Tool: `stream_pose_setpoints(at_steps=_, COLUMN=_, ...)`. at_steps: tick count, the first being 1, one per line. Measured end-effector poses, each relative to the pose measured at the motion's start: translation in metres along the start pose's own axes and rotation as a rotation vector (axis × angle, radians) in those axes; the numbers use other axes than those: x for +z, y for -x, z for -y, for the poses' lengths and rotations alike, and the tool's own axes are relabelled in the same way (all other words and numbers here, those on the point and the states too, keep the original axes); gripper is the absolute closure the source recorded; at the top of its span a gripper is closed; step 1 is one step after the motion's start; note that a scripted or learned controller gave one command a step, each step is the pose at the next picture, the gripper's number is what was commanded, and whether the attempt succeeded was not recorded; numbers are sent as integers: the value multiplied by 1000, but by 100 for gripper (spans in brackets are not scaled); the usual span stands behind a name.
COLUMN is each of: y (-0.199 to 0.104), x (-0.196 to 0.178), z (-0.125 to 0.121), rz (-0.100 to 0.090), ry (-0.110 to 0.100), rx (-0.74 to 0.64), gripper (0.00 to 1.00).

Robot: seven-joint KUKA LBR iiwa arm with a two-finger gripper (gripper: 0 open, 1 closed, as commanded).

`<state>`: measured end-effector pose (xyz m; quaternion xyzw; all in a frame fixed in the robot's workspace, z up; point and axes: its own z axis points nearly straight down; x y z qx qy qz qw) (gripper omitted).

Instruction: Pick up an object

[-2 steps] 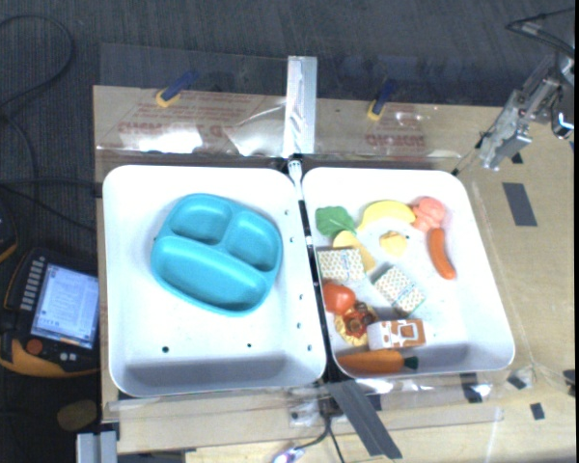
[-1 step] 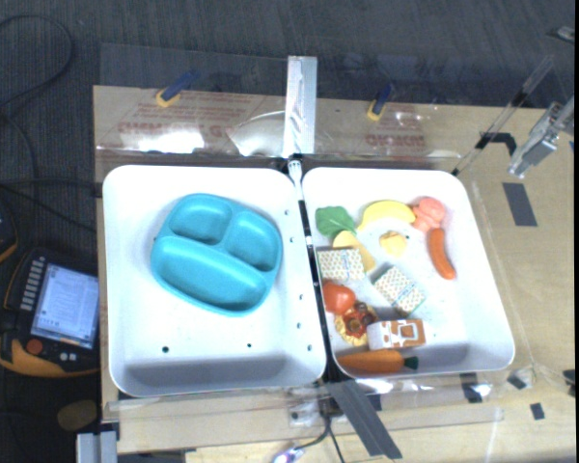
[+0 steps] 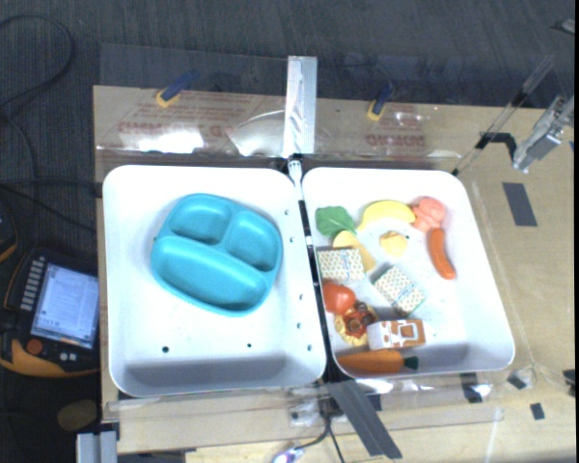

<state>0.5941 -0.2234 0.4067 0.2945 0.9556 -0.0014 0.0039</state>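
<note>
Clutter of toy food lies in the right bin (image 3: pixel 482 287), and we take the checkered packet (image 3: pixel 399 287) near its middle as our landmark. Above that packet, toward the far wall, sits a white piece with a yellow spot (image 3: pixel 396 242), and beyond it a yellow curved piece (image 3: pixel 386 212). Up and to the right of the packet we see a pink-red round fruit (image 3: pixel 429 210), with an orange-red sausage (image 3: pixel 442 255) just right of the packet, lying slantwise. Up and to the left of the packet is a green leafy piece (image 3: pixel 334 219). Left of the packet lies a second checkered packet (image 3: pixel 340 263), and below that a red tomato (image 3: pixel 339 297). Just below the landmark packet rests an orange-and-white carton (image 3: pixel 397 334), and further down an orange carrot (image 3: pixel 372 362) lies along the near wall. Well to the left of the packet, in the left bin (image 3: pixel 125 345), sits a blue divided plate (image 3: pixel 217 252). How the claw stands, wide or narrow, we cannot tell.
</note>
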Motion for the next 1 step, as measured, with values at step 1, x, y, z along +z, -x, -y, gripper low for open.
stream_pose_setpoints(at_steps=1, y=1, x=-10, z=-1, rz=5, ry=0, rx=-1, gripper=100)
